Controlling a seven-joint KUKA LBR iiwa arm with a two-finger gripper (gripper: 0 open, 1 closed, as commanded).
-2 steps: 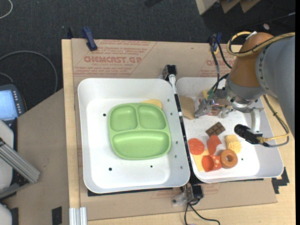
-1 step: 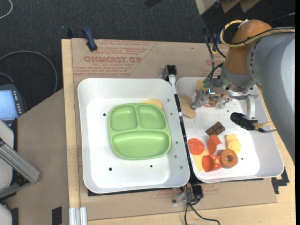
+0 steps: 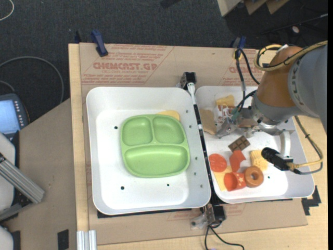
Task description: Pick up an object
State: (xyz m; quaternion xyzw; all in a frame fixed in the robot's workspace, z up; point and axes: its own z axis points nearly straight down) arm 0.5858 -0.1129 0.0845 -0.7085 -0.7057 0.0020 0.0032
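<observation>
My gripper (image 3: 225,124) is low in the right bin (image 3: 299,189), near the brown block (image 3: 239,143), to reach the toy food, but its grip I cannot tell

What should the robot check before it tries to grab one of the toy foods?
1. Gripper over the right bin: ok.
2. Something between its fingers: cannot tell.
3. Toys to grab nearby: ok; brown block, tomato slice and donut lie in that bin.
4. Toys spaced apart: not ok; the orange and red pieces crowd together.
5. Green plate in the left bin, out of the way: ok.
</observation>
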